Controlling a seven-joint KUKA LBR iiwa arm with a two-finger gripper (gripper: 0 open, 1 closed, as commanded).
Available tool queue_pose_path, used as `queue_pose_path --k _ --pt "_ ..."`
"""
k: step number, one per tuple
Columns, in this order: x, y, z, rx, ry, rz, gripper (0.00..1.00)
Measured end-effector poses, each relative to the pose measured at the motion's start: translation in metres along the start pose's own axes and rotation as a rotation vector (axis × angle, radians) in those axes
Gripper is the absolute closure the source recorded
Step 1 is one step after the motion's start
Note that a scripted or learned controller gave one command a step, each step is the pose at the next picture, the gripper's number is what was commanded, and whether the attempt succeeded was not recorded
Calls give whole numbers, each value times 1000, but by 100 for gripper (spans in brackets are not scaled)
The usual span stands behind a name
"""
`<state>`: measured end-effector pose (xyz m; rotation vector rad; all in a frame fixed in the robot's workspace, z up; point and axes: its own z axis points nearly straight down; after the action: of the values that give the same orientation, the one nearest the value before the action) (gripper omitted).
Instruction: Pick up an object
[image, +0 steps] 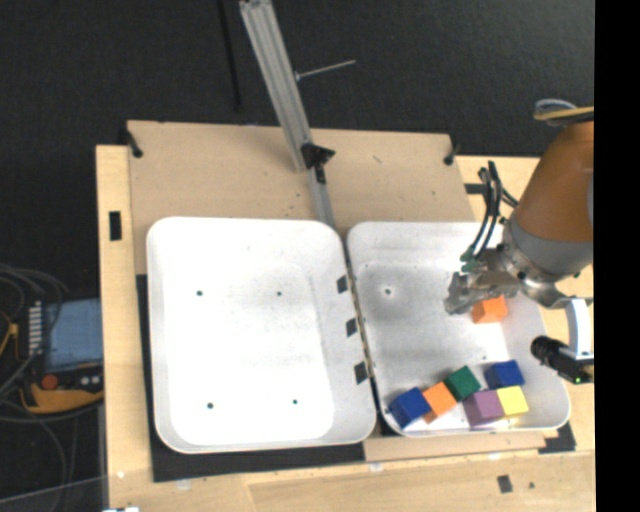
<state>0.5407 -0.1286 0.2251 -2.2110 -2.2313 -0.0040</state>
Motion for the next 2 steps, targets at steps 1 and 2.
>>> queue_pose_path --k 1,2 --pt "47 26 -6 -1 -1 1 100" --pt "109 36 -6 -1 -1 1 100"
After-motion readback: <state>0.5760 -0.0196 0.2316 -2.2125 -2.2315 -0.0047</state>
